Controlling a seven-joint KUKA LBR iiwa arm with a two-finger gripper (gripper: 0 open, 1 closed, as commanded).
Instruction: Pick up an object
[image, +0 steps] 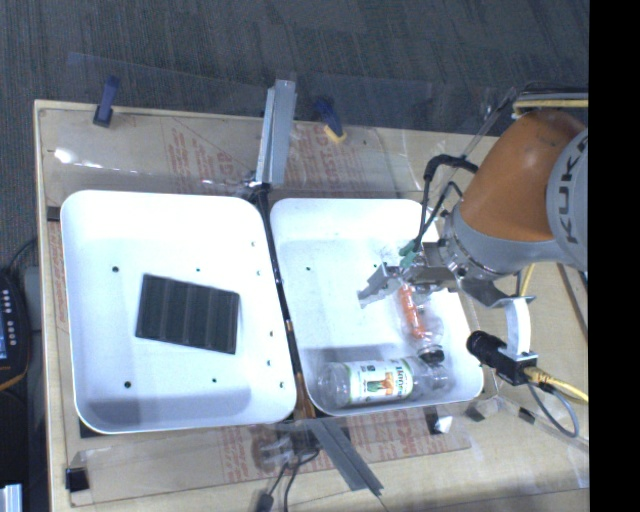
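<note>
Dark carpet surrounds a pale wooden bench (330, 455) that carries two shallow white bins side by side, divided by a grey rail. Left bin (90, 300) contains one flat black ribbed panel (188, 313), lying slightly askew near its centre. Right bin (320, 250) contains two items: a clear plastic bottle with a green and orange label (380, 382), lying on its side along the near wall, and a smaller clear orange-tinted bottle (414, 315), lying roughly lengthwise toward the bin's right side, its dark cap close to the larger bottle's end.

Arm enters from the right, orange band prominent, wrist over the right bin. Pincer (392, 275) sits just above the upper end of the orange-tinted bottle; whether it is wide, narrow or closed on anything I cannot tell, since the metal parts overlap the bottle in this view. No object is visibly lifted; both bottles appear to rest on the bin floor.

Assessment of handling: the orange-tinted bottle is the nearest candidate. It looks light, thin-walled and smooth, so it is likely to roll or squirt out under an off-centre squeeze. Best hold is judged to be across the body at mid-length, jaws square to its long axis. The larger bottle, pressed to the wall, offers poorer access. The panel lies too flat for an easy pinch.
</note>
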